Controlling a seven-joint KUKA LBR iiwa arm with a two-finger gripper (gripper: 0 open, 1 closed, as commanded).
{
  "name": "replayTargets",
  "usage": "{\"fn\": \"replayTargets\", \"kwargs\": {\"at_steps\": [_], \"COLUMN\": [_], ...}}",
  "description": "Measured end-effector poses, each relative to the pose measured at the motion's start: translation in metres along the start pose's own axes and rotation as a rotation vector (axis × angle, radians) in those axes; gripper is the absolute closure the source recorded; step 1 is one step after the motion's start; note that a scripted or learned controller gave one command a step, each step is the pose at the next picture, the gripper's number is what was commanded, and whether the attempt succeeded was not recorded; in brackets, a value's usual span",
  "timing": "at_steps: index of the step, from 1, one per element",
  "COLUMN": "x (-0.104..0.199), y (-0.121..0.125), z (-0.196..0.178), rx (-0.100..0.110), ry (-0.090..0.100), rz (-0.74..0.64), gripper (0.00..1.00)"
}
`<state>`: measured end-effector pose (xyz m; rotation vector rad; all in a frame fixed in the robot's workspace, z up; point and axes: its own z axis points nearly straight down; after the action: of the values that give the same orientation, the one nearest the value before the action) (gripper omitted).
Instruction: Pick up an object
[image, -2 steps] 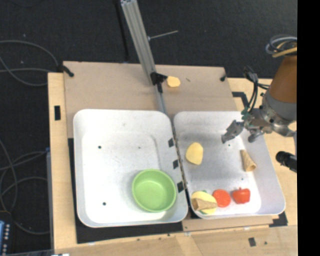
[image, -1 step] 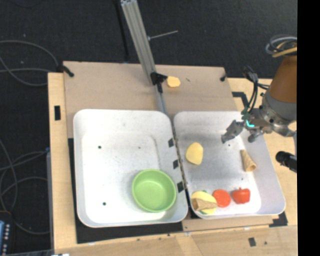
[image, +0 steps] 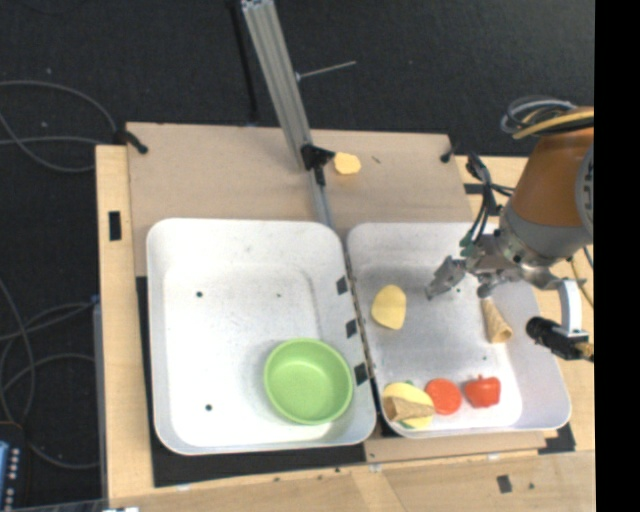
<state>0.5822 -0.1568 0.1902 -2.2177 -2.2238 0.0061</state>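
Starting nearest me, the green bowl (image: 308, 380) sits at the front of the left bin (image: 200, 300). Along the right bin's (image: 420, 250) front edge lie a yellow-and-tan piece (image: 408, 404), a tomato (image: 443, 396) and a red pepper (image: 482, 391). Further in rest a yellow lemon-like fruit (image: 389, 307) and a tan cone (image: 496, 322). Above them hangs the pincer (image: 464, 278), released, fingers spread, grasping nothing. Judging by that, no pick is done yet. Farthest back, a small yellow piece (image: 347, 163) lies on the surface (image: 220, 170).
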Motion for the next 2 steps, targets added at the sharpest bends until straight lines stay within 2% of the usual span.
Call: {"fn": "replayTargets", "kwargs": {"at_steps": [1, 2], "x": [0.004, 0.002], "y": [-0.003, -0.003], "z": [0.062, 0.091], "rx": [0.002, -0.001], "ry": [0.001, -0.001], "rz": [0.002, 0.004], "gripper": [0.00, 0.00]}}
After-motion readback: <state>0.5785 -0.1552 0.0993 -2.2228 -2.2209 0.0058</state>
